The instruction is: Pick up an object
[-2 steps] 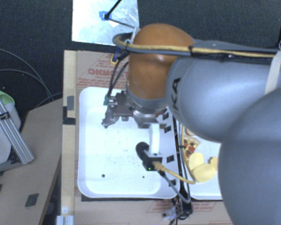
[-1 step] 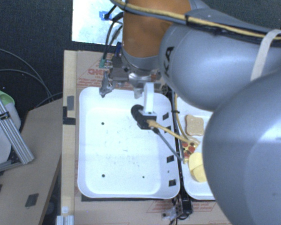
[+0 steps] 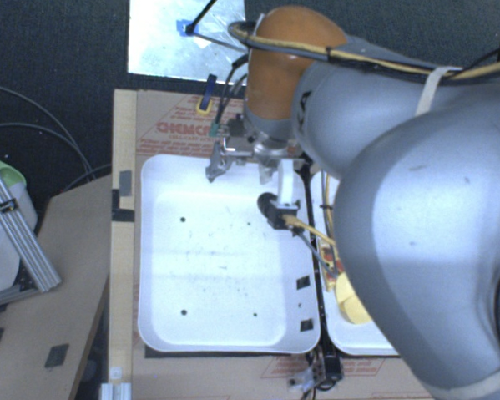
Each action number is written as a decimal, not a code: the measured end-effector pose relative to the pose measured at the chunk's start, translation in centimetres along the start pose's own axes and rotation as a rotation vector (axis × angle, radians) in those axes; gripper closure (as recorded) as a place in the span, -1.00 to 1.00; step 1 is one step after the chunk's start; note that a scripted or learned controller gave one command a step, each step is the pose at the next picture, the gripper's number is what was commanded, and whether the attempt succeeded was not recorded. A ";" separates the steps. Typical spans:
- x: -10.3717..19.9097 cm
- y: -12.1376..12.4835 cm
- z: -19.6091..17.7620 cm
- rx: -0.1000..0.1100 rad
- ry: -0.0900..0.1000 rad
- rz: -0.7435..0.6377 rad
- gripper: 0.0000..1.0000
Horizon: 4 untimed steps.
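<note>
1. Camera view's left side: a pale bench surface (image 3: pixel 72 252) lies beside the left bin (image 3: pixel 164 316), whose white floor is bare.
2. Gripper (image 3: pixel 243 165) hangs over that bin's far edge; how far it is spread I cannot tell.
3. Right bin (image 3: pixel 351 342) holds a yellow object (image 3: pixel 353 307), half hidden beneath the grey arm (image 3: pixel 417 204).

Bright light falls from above, so the white bin (image 3: pixel 221 269) shines almost blank, the shiny sheet (image 3: pixel 184 28) at the top glares, the floor around stays very dark, the big grey arm (image 3: pixel 416 212) close to the camera looks soft and blurry, and the whole picture is a bit grainy.
</note>
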<state>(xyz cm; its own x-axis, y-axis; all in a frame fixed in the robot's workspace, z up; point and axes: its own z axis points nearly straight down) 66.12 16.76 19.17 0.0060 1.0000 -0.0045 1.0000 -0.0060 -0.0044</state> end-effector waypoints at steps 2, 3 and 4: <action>4.8 -5.3 -11.6 -0.009 0.006 -0.015 1.00; 6.7 -2.4 -5.4 -0.005 0.005 -0.012 1.00; 6.6 0.8 -4.5 -0.008 0.005 -0.011 1.00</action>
<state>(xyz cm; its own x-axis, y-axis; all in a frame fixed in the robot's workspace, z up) 66.99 23.37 23.67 -0.0050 1.0000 0.0002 1.0000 0.0050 0.0035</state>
